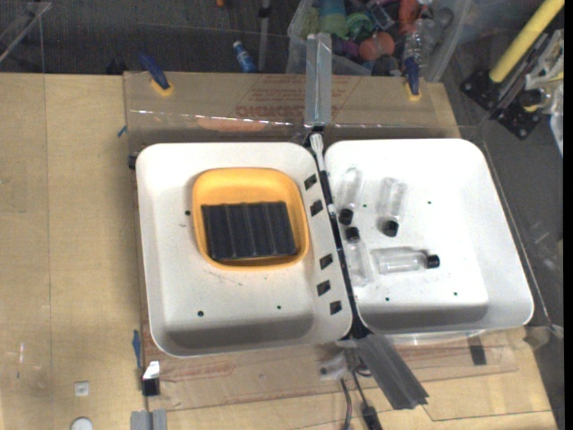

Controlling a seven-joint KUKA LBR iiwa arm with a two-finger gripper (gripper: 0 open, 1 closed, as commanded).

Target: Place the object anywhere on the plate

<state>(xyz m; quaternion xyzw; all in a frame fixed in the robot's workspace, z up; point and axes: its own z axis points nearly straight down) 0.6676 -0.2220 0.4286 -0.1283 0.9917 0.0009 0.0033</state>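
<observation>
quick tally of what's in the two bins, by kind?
Orange plate: 1, left bin
Black ridged block: 1, on the plate
Clear vials with black caps: 4 as far as I can tell, right bin
Total: 6

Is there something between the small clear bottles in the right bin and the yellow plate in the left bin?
Yes. The raised divider where the two bins meet, with its black markers, lies between the clear bottles in the right bin and the yellow plate in the left bin. A black ridged block already covers most of the plate.
</observation>
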